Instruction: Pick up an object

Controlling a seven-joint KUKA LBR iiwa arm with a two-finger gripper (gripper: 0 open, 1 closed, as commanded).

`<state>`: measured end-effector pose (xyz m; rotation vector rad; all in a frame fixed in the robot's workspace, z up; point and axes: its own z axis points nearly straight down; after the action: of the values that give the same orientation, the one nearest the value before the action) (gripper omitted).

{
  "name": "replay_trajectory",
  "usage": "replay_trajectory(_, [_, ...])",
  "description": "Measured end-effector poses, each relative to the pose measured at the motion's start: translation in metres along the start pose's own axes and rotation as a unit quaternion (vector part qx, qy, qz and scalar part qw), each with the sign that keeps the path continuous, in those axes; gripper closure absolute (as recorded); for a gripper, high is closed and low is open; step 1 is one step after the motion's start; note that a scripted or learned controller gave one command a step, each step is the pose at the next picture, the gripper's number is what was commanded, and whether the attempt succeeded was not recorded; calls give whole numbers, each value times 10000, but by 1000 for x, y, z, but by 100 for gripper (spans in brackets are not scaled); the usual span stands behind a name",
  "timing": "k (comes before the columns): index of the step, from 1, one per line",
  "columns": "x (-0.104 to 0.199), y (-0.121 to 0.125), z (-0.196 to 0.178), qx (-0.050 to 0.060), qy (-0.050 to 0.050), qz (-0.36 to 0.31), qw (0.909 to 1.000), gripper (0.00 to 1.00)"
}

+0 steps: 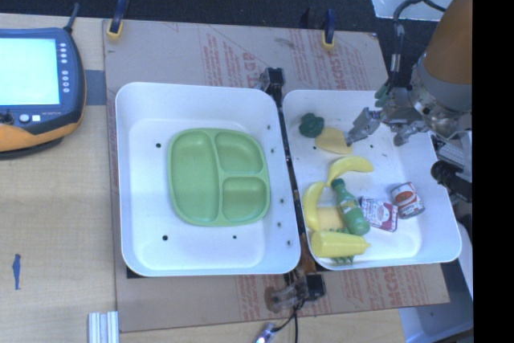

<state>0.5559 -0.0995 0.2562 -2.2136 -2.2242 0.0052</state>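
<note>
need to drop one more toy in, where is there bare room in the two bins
Left bin: a bare white border all round the green divided plate. Right bin: a small free patch at the top rim, right of the dark green toy. Its lower half is crowded: bananas, green bottle, packets. The claw hovers above the yellow piece.

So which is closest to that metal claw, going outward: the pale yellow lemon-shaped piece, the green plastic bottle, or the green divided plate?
Judged from the gripper in the camera view:
1. Pale yellow lemon-shaped piece, just left of the claw, upper right bin.
2. Green plastic bottle, lower down in the same bin.
3. Green divided plate, far left, in the other bin.
</note>
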Motion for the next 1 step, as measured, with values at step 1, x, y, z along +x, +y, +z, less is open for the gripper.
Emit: replay_trajectory(1, [-2, 19, 82, 6, -6, 2, 10000, 0])
